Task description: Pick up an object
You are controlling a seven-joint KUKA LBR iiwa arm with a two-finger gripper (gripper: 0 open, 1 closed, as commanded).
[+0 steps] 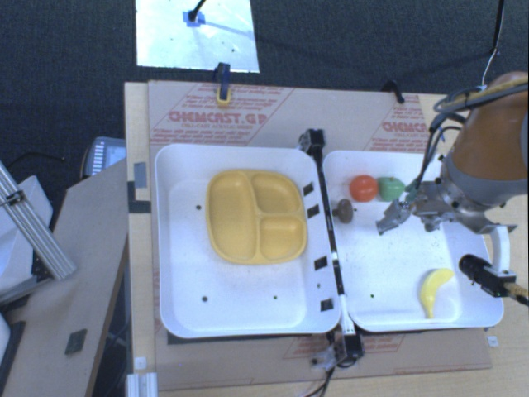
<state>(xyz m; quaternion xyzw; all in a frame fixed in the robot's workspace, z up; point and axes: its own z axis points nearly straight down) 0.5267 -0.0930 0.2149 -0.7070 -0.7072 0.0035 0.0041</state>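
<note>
The gripper [388, 222] hangs over the right bin [388, 308], right of the frame's centre, its tip pointing left and slightly down; from this slanted view it cannot be told whether it is open or closed, and no object is seen in its grip. Just up and left of the tip lies a red-orange ball [363, 188], with a green object [390, 188] touching it on the right; both sit near the bin's upper wall, close to the gripper but apart from it. Left of the tip, near the divider between the bins, is a small brown object [344, 212]. A yellow banana [436, 289] lies in the bin's lower right part, well below the gripper. The arm [494, 151], grey with an orange band, comes in from the right edge of the frame. The left bin [183, 304], at the frame's centre left, holds a yellow divided plate [254, 216], lying flat in its middle; black clips [313, 212] run along the seam where the two bins meet. Both bins rest on a cardboard sheet [273, 110] printed in red; a yellow clamp [223, 89] grips its upper edge. Beyond it, in the upper left of the frame, a pale sheet [197, 44] lies on the dark floor [372, 23].
</note>
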